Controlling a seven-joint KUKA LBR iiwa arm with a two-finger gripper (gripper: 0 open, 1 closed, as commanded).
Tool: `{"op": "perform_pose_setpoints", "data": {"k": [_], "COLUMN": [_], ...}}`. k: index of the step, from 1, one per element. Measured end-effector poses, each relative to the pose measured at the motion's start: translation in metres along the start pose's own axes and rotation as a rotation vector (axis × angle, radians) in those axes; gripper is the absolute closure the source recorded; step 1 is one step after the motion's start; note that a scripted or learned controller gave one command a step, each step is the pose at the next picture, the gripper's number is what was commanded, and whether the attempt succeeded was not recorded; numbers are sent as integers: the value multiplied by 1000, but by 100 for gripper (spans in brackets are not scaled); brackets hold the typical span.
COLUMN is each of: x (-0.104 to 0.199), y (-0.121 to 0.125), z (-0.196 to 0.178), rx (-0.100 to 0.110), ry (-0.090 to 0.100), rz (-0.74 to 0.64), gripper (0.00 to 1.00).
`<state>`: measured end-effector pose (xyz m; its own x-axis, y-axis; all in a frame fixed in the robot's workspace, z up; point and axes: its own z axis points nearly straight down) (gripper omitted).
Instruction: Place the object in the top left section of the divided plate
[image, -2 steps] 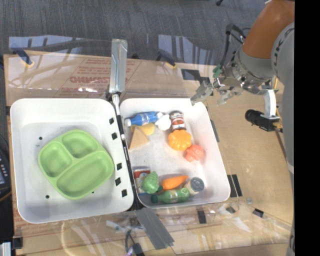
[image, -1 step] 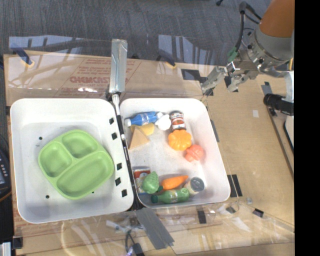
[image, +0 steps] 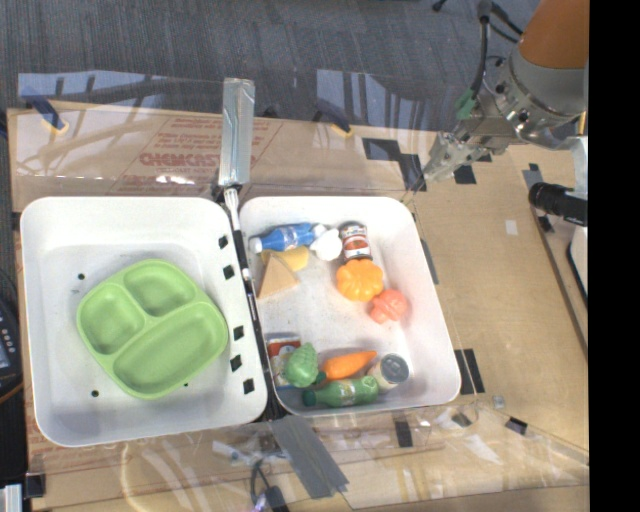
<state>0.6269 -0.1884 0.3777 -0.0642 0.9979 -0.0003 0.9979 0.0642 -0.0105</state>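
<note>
A light green divided plate (image: 150, 328) lies in the left bin (image: 50, 400), with two small sections toward the far side and one large section nearer the front. All its sections are bare. My gripper (image: 442, 162) hangs above the bench beyond the far right corner of the right bin (image: 430, 300), away from every object. Nothing shows in it. The right bin holds a blue bottle (image: 288, 237), a small jar (image: 353, 242), an orange pumpkin (image: 358, 281), a pink fruit (image: 389, 306), a tan wedge (image: 277, 272), a carrot (image: 348, 364) and a green bottle (image: 345, 392).
A green leafy vegetable (image: 301, 365), a small can (image: 394, 369) and a red packet (image: 282, 346) crowd the front of the right bin. A white lump (image: 326, 243) sits by the jar. A taped grey divider (image: 236, 130) rises between the bins at the back.
</note>
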Motion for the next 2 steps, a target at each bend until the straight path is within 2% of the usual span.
{"op": "perform_pose_setpoints", "data": {"k": [1,2], "x": [84,86], "y": [37,36], "z": [-45,-60], "rx": [-5,-3], "ry": [-1,0], "rz": [187,658], "gripper": [100,100]}}
